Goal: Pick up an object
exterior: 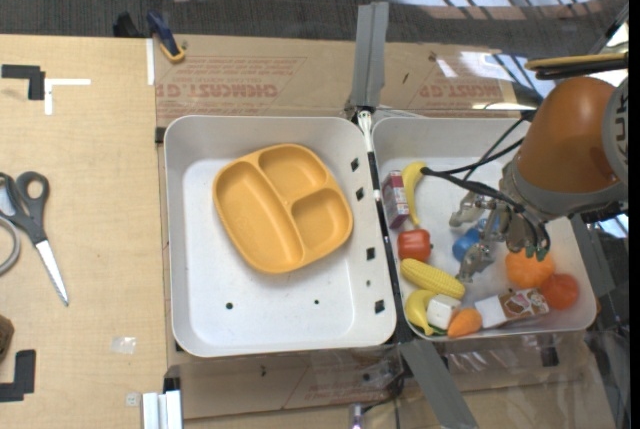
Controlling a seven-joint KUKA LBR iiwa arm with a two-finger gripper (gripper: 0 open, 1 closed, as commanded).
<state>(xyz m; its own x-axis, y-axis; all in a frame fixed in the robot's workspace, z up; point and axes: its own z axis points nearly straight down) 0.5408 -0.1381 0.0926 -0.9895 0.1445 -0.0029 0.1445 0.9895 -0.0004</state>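
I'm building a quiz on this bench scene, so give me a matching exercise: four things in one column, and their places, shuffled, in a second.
Things:
1. yellow divided plate
2. scissors
3. corn cob
4. gripper

Places:
A. lying in the right bin
B. on the bench, left of both bins
C. in the left bin
D. lowered over the toys in the right bin

Pairs: 1-C, 2-B, 3-A, 4-D

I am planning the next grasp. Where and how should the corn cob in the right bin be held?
Grip the corn cob across its middle, coming from straight above. It lies flat and long, and its long sides look clear enough for the fingers.
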